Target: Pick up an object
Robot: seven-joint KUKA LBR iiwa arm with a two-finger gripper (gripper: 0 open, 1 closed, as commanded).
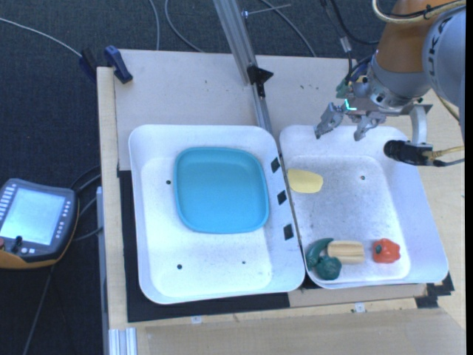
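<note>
While jaws (346, 126) hang spread at right bin's (414, 220) far edge, yellow piece (304, 181) lies just nearward-left.

A pale wooden table (192, 87) stood on dark carpeted floor (44, 87), with thin cables (159, 9) looping across the carpet beyond its far edge. A grey metal post (235, 28) rose at a slant from the table's middle. A blue clamp (118, 63) gripped the far left corner. A handheld control pendant (33, 220) with a lit screen lay on the floor to the left.
</note>
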